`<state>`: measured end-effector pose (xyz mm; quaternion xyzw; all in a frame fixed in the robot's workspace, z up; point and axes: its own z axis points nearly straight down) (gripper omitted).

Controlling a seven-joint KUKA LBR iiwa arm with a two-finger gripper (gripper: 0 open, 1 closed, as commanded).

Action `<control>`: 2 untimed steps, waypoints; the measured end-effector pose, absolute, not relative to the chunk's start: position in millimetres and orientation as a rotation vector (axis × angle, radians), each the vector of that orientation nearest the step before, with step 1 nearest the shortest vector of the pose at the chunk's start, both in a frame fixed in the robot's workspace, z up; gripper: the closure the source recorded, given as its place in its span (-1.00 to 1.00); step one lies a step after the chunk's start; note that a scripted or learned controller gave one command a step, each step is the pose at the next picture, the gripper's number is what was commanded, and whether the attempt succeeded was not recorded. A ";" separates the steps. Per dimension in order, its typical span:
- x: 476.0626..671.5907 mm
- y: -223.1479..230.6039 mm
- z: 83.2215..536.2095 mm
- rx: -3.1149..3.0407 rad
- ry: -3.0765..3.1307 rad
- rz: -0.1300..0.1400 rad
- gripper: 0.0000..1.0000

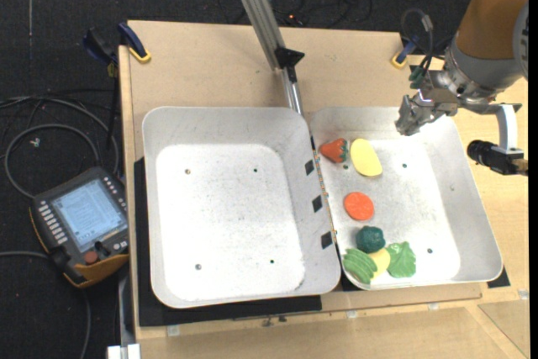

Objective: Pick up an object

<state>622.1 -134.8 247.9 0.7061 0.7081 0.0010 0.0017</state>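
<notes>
Two white bins (227,206) sitting on tabletop (210,71), cables (34,139) lying on dark floor; gripper (409,120) hovering over right bin's far edge, fingers' state unclear.

High slanted overhead view onto bins (168,126)

No legible text, labels, brands or numbers on any item. The handheld control pendant (81,219), on the floor left of the surface (218,71), has a lit screen, but its contents are too small to read. The small dark marks on the left bin (227,206) rim are not readable.
</notes>
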 end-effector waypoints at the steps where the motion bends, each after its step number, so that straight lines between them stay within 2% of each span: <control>1: 622.0 -72.7 240.8 2.213 2.232 0.001 1.00; 2: 627.2 -9.6 233.1 2.213 2.233 0.001 1.00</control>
